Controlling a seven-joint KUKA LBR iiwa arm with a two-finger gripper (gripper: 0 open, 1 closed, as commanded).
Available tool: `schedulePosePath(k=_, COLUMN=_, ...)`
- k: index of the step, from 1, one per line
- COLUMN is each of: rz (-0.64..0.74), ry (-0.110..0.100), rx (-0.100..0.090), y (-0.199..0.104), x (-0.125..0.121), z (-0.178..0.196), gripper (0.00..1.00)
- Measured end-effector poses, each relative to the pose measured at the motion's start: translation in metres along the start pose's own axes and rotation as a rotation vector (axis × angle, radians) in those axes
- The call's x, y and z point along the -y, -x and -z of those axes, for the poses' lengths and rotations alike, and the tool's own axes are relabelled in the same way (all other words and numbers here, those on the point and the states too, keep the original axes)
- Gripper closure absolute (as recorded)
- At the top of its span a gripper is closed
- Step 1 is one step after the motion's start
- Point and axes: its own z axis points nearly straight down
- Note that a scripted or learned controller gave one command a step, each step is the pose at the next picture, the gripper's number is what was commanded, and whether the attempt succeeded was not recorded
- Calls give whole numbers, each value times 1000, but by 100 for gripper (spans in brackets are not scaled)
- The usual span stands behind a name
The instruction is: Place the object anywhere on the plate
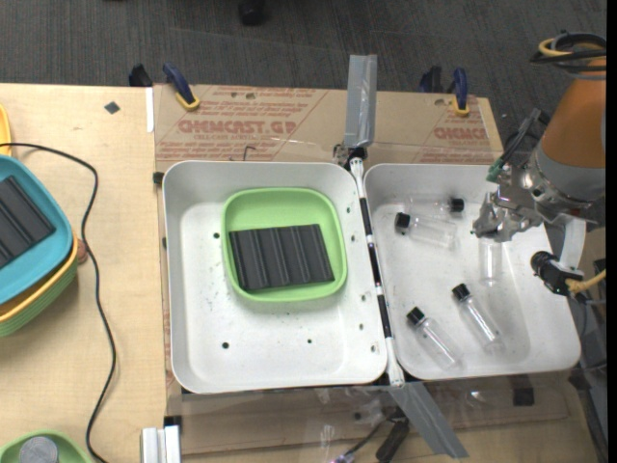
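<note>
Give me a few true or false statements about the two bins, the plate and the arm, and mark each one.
1. The green plate sits in the left bin. True.
2. A dark ribbed insert lies on the plate. True.
3. One of the vials lies on the plate. False: the clear black-capped vials are all in the right bin.
4. The gripper is over the left bin. False: it is over the right bin, near that bin's far right part.
5. Blue clamps hold the cardboard behind the bins. True.
</note>
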Motion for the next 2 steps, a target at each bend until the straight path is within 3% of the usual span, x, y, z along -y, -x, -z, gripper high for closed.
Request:
schedulePosePath(k=1, rz=0, ry=0, rx=0, y=0, x=0, z=0, gripper=0)
schedulePosePath(k=2, rz=-173, ry=0, rx=0, y=20, x=13, z=77, gripper=0)
